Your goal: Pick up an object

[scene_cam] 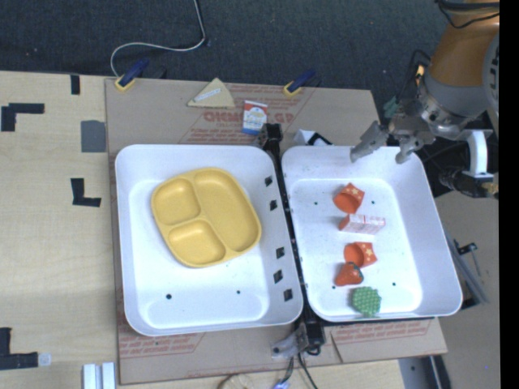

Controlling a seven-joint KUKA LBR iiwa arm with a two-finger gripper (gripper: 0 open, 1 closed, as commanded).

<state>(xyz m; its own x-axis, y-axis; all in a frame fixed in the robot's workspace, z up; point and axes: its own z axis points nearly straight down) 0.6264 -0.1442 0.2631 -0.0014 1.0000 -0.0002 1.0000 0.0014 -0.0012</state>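
White plastic walled the right bin (422,217), where small toy foods lay well apart: an orange piece (349,198), a pink-and-white carton (362,224), a strawberry (349,275), a green ball (366,301). The gripper (384,147) hung over the far rim, jaws spread, empty. The carton looked light and stiff, best pinched across its short sides.

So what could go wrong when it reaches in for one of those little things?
The gripper hangs open over the right bin's far rim, holding nothing.

1. The small items lie close in a column: the orange piece above the pink-and-white box, another orange piece touching the red piece. The fingers may nudge a neighbour or grab two.

2. The green ball lies near the near wall, leaving little finger room.
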